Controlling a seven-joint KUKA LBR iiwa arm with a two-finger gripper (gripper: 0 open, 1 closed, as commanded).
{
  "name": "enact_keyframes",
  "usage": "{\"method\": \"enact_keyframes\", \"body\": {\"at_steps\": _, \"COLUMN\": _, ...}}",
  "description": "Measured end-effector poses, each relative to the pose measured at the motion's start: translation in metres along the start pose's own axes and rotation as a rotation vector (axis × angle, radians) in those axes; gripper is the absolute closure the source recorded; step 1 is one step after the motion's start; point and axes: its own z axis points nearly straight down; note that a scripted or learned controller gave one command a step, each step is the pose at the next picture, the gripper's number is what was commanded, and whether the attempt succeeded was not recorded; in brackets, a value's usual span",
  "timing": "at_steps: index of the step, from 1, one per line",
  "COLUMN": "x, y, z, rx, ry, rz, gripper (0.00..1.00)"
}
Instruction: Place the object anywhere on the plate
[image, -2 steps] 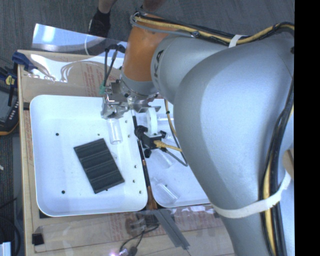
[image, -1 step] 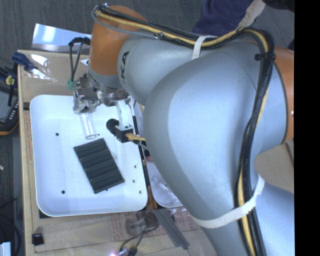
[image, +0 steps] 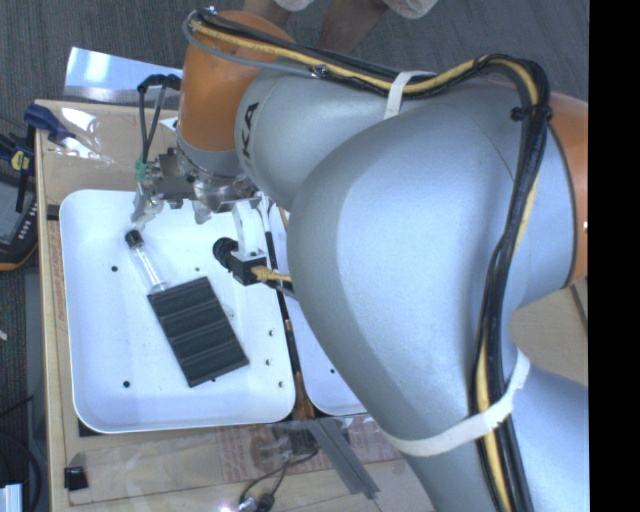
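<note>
A small clear tube with a black cap (image: 143, 258) lies in the upper left of the left white bin (image: 90, 380). Its lower end touches a flat black ribbed slab (image: 198, 330) that lies slantwise in the bin's middle. My gripper (image: 175, 208) hangs over the far end of this bin, just above and to the right of the tube's cap. Its fingers stand open with nothing between them. The grey arm covers nearly all of the right bin (image: 330, 400).
Clutter lies on the wooden bench beyond the left bin's far edge: a clear plastic sheet (image: 95, 70) and a blue-handled tool (image: 45, 120). The bin floor left of and below the slab is bare white.
</note>
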Motion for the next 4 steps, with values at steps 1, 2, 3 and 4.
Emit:
{"method": "enact_keyframes", "body": {"at_steps": 1, "x": 0.087, "y": -0.078, "z": 0.078, "rx": 0.005, "ry": -0.005, "rz": 0.092, "gripper": 0.00}}
{"method": "enact_keyframes", "body": {"at_steps": 2, "x": 0.083, "y": -0.108, "z": -0.019, "rx": 0.000, "ry": -0.002, "rz": -0.101, "gripper": 0.00}}
{"method": "enact_keyframes", "body": {"at_steps": 3, "x": 0.034, "y": -0.058, "z": -0.045, "rx": -0.001, "ry": 0.000, "rz": -0.080, "gripper": 0.00}}
{"method": "enact_keyframes", "body": {"at_steps": 4, "x": 0.087, "y": -0.084, "z": -0.028, "rx": 0.003, "ry": -0.001, "rz": 0.005, "gripper": 0.00}}
